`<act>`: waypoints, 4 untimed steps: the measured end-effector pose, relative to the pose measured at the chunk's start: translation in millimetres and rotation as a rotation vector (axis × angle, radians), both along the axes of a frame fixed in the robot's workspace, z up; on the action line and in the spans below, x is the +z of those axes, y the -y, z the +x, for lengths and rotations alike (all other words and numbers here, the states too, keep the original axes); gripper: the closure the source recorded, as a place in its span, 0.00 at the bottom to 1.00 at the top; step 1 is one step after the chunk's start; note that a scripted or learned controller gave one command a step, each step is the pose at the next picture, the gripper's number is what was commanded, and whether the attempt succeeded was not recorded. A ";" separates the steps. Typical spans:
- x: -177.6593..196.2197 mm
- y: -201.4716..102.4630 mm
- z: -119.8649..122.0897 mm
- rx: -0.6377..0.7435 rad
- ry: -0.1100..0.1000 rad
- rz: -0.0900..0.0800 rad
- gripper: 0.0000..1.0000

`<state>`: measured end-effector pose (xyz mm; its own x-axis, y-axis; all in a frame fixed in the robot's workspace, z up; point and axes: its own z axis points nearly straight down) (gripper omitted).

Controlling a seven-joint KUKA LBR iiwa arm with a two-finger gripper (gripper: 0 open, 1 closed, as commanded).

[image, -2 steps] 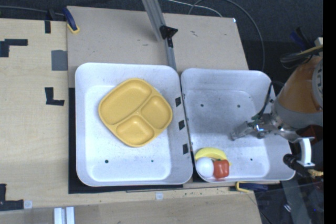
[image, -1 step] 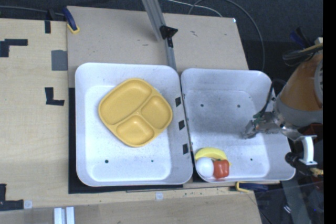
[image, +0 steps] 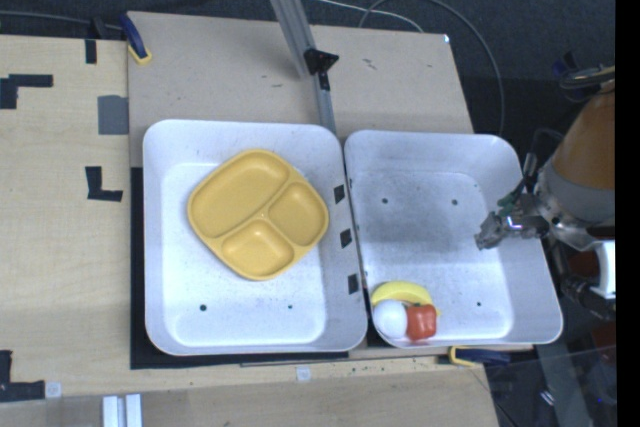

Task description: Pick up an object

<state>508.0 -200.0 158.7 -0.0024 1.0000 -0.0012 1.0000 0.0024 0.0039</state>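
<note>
Pincer (image: 490, 235) over right bin's (image: 450, 155) right side (grip state unclear), toy (image: 405, 312) well apart, near corner.

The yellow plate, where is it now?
The yellow plate lies in the left bin, in its upper middle part, close to the wall shared with the right bin.

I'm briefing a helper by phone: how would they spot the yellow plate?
Look in the left white bin of the two. The yellow plate lies flat in its middle, alone there, split into three compartments; the small yellow, white and red items sit in the other bin.
</note>
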 end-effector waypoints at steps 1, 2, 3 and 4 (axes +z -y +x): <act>49.0 -0.1 1.3 0.000 0.000 -0.001 1.00; 57.3 -61.1 6.1 0.006 -0.004 0.004 1.00; 50.7 -120.2 19.8 0.005 -0.006 0.003 1.00; 63.0 -170.3 25.5 0.005 -0.005 0.003 1.00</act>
<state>533.4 -29.7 221.7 -0.0072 1.0000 0.0022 1.0000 0.0072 -0.0006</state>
